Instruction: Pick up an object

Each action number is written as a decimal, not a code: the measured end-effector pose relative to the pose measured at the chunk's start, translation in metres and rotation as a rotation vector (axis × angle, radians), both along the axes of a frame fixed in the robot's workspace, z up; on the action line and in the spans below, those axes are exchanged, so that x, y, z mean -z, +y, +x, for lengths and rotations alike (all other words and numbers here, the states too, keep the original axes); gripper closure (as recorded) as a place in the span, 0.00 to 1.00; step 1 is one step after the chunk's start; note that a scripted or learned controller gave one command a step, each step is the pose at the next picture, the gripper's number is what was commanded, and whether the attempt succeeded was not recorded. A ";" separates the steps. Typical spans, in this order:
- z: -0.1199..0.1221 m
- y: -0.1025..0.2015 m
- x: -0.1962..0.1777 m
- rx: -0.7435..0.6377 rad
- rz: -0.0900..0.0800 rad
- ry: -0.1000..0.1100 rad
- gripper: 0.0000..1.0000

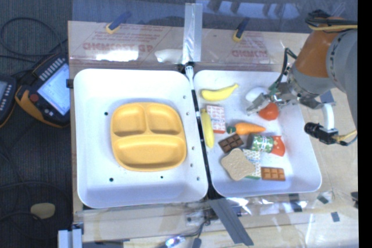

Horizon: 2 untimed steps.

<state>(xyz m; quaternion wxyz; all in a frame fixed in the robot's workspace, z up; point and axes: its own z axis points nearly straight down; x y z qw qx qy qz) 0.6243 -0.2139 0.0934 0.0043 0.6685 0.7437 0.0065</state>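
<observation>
Camera view puts the gripper (260, 103) low in the right bin (302, 180), at its upper right area; whether it is parted or closed cannot be told. A red tomato (268, 111) lies just beside it, left of the arm's orange band (309, 57). Nothing looks lifted yet, so the pick seems not yet done. Carrot (250, 127) and banana (219, 92) lie farther left of that band.

Red printed lettering runs across the brown cardboard sheet (125, 43) behind the two bins, seen upside down and under clear film, too blurred by glare to read. The handheld controller (49, 90) at the left has a lit screen, its contents too small to make out.
</observation>
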 end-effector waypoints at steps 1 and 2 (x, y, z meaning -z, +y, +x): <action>0.000 -0.002 -0.007 0.001 -0.005 -0.001 1.00; -0.006 0.058 -0.131 -0.035 -0.005 0.015 1.00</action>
